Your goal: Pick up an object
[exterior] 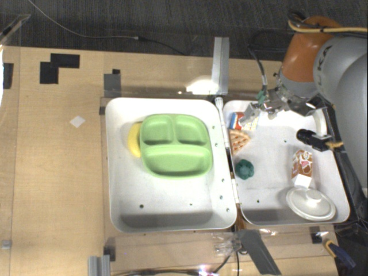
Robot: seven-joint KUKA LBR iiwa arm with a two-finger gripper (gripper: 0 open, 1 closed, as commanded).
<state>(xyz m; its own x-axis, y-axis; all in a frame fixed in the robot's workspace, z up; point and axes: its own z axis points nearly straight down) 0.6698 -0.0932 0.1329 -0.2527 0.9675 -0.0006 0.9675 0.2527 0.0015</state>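
My gripper (253, 115) hangs low over the far left corner of the right bin (276, 203). It is just above a small blue and red item (235, 120) and close to a pizza slice toy (238, 141). Nearer the front lie a teal lump (245, 169), a brown and white packet (302, 167) and a white round dish (311, 204). Nothing can be seen held in the gripper.
The left bin (167, 209) holds a green divided tray (175, 144) with a yellow item (133, 140) tucked under its left edge. A metal post (221, 68) stands behind the wall between the bins. The grey arm (339, 62) fills the far right.
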